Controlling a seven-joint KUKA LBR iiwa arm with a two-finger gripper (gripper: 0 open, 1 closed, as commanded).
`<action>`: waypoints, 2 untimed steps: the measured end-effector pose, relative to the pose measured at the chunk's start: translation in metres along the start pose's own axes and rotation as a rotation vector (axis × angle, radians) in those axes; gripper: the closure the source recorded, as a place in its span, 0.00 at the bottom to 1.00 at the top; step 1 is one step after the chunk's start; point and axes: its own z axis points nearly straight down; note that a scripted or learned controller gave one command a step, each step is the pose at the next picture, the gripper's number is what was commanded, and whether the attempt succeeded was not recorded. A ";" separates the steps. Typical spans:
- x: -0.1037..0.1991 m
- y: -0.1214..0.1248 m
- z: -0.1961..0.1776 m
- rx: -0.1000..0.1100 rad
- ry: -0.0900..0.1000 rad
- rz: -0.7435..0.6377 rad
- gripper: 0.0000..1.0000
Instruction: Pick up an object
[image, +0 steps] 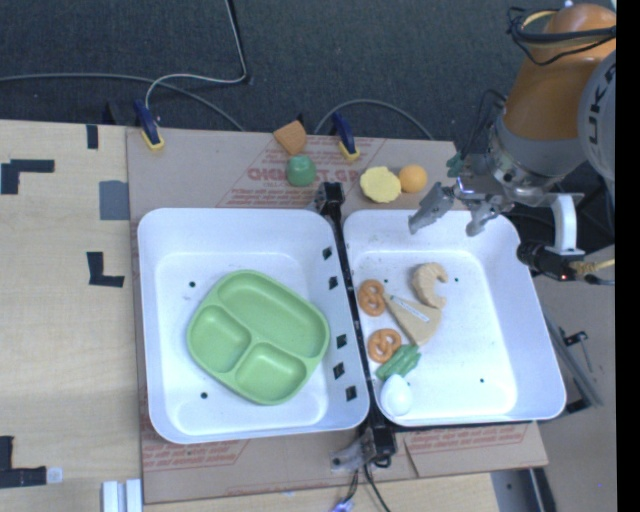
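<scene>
My gripper (452, 214) hangs over the far edge of the right bin (500, 345), open, with nothing between its fingers. Below it in that bin lie a tan curved piece (430, 284), a beige wedge (415, 320), two orange pretzels (372, 297) (383, 345), a green piece (399, 361) and a white egg-like object (396, 397). The nearest of these, the tan curved piece, sits a little toward the near side of the gripper, apart from it.
The left bin (170, 300) holds a green divided plate (258, 335). Behind the bins on the cardboard sit an orange block (291, 136), a green ball-like object (301, 171), a yellow fruit (380, 184) and a small orange (412, 179). Cables and blue clamps run along the back.
</scene>
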 end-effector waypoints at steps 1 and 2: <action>-0.075 -0.004 0.136 0.003 0.000 0.002 0.00; -0.038 -0.003 0.196 -0.002 -0.001 0.000 0.00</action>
